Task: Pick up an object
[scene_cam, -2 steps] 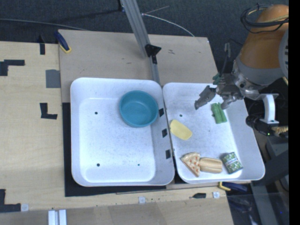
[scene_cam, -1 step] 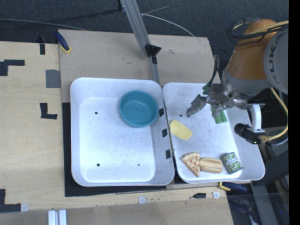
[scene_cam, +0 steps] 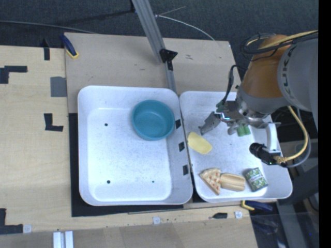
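My gripper (scene_cam: pixel 220 126) hangs over the back half of the right bin (scene_cam: pixel 207 101). It is open, its two grey fingers spread, and nothing shows between them. A yellow lemon-like piece (scene_cam: pixel 199 143) lies just below and left of the left fingertip, apart from it. Along the right bin's front edge lie a pizza slice (scene_cam: pixel 210 180), a tan bread roll (scene_cam: pixel 232 182) and a small green can (scene_cam: pixel 255 179). A small green item (scene_cam: pixel 243 130) shows beside the right finger, partly hidden by the wrist. A blue bowl (scene_cam: pixel 153 119) stands upright in the left bin (scene_cam: pixel 98 154).
A slanted metal pole (scene_cam: pixel 152 27) runs down to the divide between the two bins. The arm's black cable connector (scene_cam: pixel 261 153) and yellow hose hang over the right bin's right side. The arm body covers the right bin's back right corner.
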Controlling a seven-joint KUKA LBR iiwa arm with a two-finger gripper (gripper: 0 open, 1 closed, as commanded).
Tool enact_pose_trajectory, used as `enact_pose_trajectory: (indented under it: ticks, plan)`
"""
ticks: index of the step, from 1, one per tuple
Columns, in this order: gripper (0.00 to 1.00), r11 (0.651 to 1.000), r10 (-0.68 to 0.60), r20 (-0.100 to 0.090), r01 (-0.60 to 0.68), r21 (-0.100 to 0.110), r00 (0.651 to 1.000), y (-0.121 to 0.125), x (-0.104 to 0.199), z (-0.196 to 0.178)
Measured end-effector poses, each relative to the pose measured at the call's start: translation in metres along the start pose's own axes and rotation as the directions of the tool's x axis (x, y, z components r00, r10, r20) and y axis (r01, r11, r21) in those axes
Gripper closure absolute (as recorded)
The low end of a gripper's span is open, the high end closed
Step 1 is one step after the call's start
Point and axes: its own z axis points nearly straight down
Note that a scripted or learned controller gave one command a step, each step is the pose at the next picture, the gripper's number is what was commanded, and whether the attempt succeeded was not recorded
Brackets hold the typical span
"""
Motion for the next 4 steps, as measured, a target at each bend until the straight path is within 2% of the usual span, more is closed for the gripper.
enact_pose_trajectory:
  ticks: [1,2,4]
  plan:
    - [0.0,1.0,0.0,0.0,0.0,0.001,1.0,0.004,-0.006,0.061]
    - [1.0,1.0,-0.002,-0.001,0.002,-0.002,1.0,0.005,-0.004,0.047]
    - [1.0,1.0,0.0,0.001,0.0,-0.011,1.0,0.003,-0.017,-0.075]
